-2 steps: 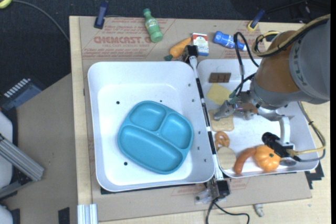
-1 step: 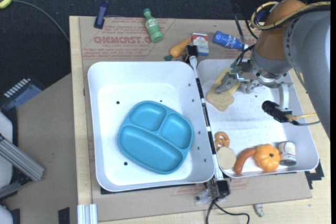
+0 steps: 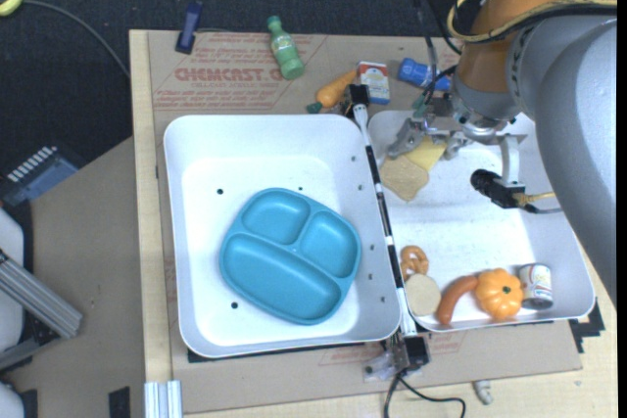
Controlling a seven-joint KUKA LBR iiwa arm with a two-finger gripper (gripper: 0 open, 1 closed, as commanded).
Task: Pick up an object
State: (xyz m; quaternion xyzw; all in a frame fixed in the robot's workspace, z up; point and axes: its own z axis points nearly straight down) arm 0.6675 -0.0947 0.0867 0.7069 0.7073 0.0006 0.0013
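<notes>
We see the claw [image 3: 428, 134] low in the right bin [image 3: 549, 240], at its far left corner, fingers spread. A tan bread slice [image 3: 405, 175] lies just below it, touching or nearly so, not held.

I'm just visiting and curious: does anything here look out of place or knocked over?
Yes. Several things lie outside the two bins on the brown board behind them: a green plastic bottle on its side, a dark blue marker-like stick, and a small orange, white-and-red and blue clutter by the bins' far corners. They look scattered rather than placed.
</notes>
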